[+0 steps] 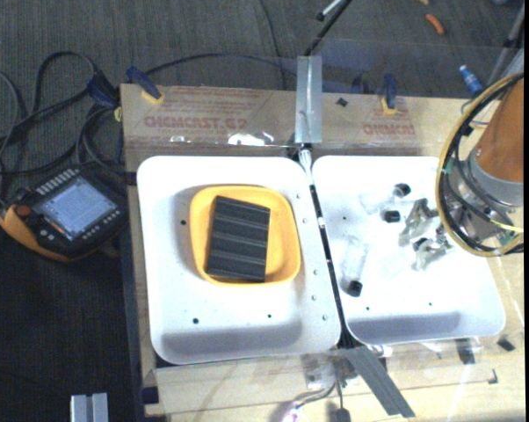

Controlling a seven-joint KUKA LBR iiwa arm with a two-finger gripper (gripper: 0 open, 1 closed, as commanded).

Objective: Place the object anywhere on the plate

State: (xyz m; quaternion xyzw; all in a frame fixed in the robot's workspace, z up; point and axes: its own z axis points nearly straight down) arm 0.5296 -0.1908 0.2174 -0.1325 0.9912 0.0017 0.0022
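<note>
Near rims: both bins' front edges sit closest to the viewer, the left bin (238, 332) and the right bin (423, 319) meeting at a raised seam that runs up the middle.

Left bin, contents: a yellow plate (286, 258) lies at its centre, with white floor showing all round it.

Object: a dark ribbed block (239, 237) lies flat on the plate, its long side running front to back, wholly inside the plate's rim. If this block is the object meant, the placing looks done; that is a judgement.

Right bin, contents: a few small clear pieces with dark caps, one (353, 285) near the seam and others (393, 214) farther back; too small to name.

Gripper: the gripper (427, 236) hangs over the right bin's middle, well apart from the plate. Nothing is seen between its fingers; whether they stand apart or together cannot be told.

Arm: the grey and orange arm (502, 161) enters at the right edge, ringed by looped cables.

Remaining work: apparently only drawing clear, if anything.

Room to move: the seam between the bins is the one ridge to cross; the left bin's floor offers margin on every side of the plate.

Far edge: a cardboard strip (203, 117) and clamps line the back of the bench.

Beyond the bench, left: a handheld control pendant (67, 214) rests on the floor, away from the work.
</note>
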